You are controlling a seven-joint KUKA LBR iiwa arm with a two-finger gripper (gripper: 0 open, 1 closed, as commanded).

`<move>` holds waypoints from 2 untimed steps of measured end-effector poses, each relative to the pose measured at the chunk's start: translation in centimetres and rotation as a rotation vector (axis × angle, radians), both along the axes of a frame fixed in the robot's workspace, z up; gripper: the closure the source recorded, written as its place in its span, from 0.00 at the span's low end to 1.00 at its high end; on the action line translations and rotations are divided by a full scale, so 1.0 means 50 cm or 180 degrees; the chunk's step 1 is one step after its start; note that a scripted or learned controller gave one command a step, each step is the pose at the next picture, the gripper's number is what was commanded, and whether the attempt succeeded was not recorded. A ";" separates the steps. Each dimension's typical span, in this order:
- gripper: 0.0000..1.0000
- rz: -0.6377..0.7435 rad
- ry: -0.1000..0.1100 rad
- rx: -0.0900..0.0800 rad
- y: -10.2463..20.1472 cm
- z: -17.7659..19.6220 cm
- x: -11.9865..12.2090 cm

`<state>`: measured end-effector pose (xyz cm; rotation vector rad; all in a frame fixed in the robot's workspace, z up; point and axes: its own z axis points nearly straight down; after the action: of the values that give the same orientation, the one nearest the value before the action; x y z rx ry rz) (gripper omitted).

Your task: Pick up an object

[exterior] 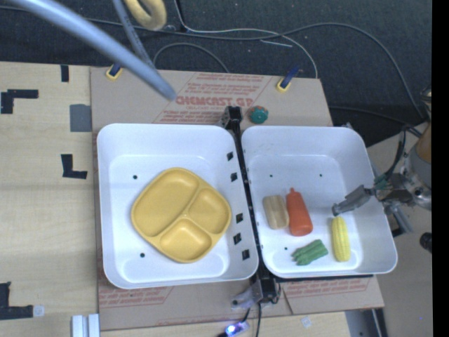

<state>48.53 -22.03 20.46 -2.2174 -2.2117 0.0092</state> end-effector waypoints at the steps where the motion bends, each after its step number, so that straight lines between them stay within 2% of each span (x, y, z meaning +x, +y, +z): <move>1: 0.00 0.0010 -0.0030 -0.0008 0.000 0.009 0.005; 2: 0.00 0.0010 -0.0017 -0.0005 0.000 -0.078 0.009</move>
<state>48.96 -22.01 16.55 -2.2175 -2.2188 0.0050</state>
